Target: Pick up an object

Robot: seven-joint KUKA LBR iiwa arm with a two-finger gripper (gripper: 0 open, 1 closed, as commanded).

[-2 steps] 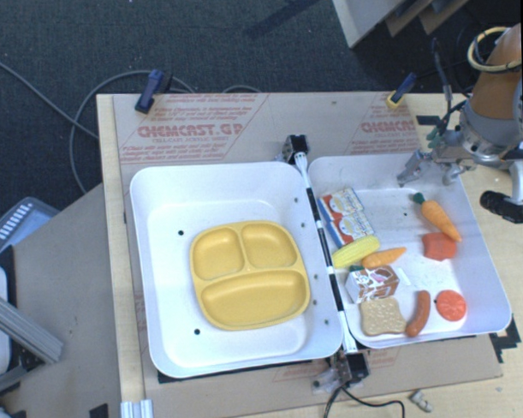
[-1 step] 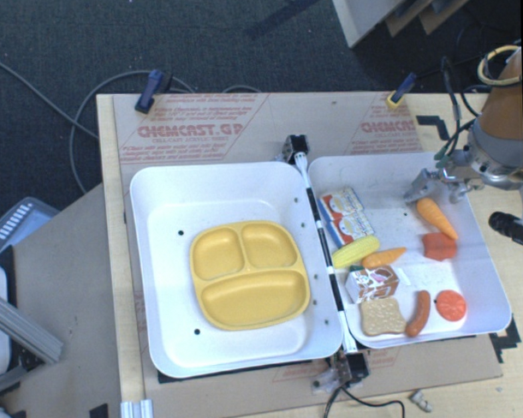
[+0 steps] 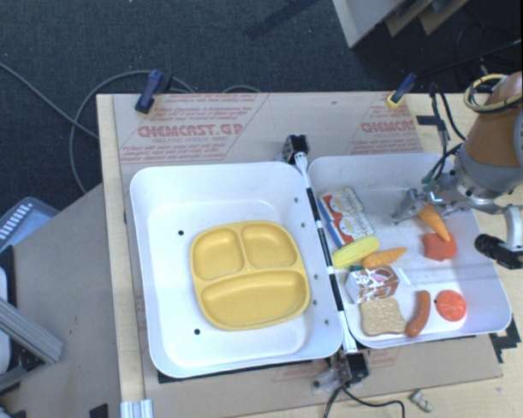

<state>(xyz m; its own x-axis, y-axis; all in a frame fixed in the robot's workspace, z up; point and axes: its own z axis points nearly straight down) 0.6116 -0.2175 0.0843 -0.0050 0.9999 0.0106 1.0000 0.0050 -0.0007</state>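
An orange carrot-shaped toy [image 3: 434, 222] seems gripped by the gripper [image 3: 430, 208], crowded beside a red tomato piece [image 3: 439, 246].

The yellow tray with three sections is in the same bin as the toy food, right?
Not quite. The camera view shows the yellow tray with three sections alone in the left bin; the toy food, like the sausage and bread slice, lies in the right bin.
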